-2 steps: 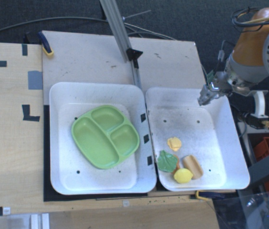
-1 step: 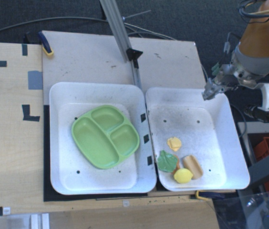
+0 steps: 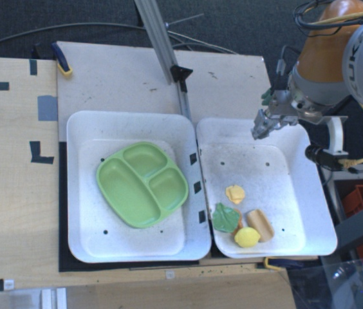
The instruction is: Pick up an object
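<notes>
In the right bin [image 3: 297, 172], near its front, lie several small toy foods: a pale yellow piece [image 3: 235, 194], a green leafy piece [image 3: 226, 218], a tan bread-like piece [image 3: 259, 223] and a yellow lemon [image 3: 247, 237]. My gripper [image 3: 260, 128] hangs over the bin's far edge, well behind these items and apart from them. Nothing shows between its fingers.
The left bin [image 3: 78, 172] holds a green divided plate [image 3: 142, 183]. A slanted metal pole [image 3: 158, 31] rises behind the bins, ending at a black clamp [image 3: 181, 73]. Cables lie across the dark floor at the back. Wooden bench surface extends to the left.
</notes>
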`<state>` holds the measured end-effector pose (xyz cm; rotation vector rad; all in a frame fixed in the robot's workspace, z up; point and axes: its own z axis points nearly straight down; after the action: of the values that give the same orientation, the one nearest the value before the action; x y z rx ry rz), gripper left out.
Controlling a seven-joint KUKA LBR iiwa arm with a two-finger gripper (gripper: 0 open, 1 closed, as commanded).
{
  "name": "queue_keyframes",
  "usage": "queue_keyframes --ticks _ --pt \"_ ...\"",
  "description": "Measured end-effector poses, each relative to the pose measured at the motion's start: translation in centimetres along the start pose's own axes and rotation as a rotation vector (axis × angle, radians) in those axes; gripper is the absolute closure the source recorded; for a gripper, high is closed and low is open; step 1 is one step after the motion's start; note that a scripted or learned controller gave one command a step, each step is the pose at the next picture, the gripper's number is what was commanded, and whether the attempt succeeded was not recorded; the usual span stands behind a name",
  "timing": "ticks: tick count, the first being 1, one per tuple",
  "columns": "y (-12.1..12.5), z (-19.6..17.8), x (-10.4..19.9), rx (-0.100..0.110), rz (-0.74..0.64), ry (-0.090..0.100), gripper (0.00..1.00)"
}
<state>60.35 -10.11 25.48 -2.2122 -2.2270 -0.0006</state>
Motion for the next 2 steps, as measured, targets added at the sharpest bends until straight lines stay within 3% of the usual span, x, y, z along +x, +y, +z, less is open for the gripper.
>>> queue_keyframes --ticks 2 --pt "-2.7 1.3 9.4 0.003 0.001 -0.001 1.0"
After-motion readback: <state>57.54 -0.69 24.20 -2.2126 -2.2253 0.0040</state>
